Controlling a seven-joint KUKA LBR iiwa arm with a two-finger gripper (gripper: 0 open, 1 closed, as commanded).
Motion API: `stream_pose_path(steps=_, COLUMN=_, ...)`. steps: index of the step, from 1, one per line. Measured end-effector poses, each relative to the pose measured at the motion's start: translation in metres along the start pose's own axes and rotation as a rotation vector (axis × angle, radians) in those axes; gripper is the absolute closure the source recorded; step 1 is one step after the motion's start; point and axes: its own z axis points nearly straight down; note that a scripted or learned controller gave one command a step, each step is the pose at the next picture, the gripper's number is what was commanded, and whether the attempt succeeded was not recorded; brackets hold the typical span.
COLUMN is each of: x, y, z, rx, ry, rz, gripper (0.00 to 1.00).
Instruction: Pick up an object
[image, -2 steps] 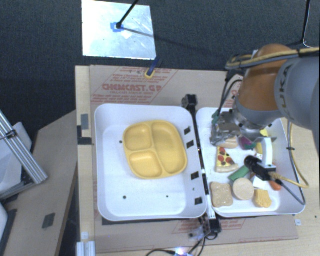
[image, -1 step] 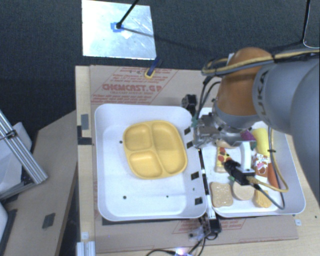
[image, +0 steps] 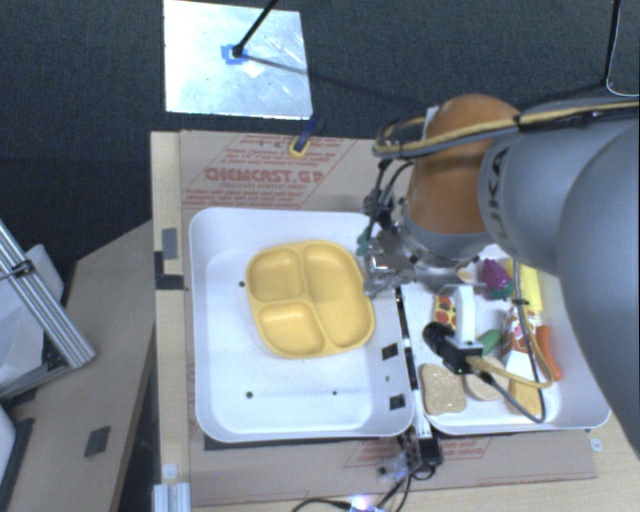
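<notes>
Gripper (image: 374, 265) low over rim betw bins, touching-close to right edge of yellow plate (image: 300, 300) in left bin (image: 215, 330) (grip state: can't tell). Bread slice (image: 443, 390), carrot (image: 545, 350) lie in right bin (image: 590, 408).

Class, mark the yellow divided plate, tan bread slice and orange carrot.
yellow divided plate (image: 290, 325), camera view, lower-left compartment.
tan bread slice (image: 443, 390), camera view, its middle.
orange carrot (image: 546, 348), camera view, its body.
</notes>
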Motion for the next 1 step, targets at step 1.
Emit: stream_pose_path(steps=1, x=-0.0072, y=-0.0087, z=-0.0091, rx=0.001, ry=0.000, rz=0.006, gripper=1.00)
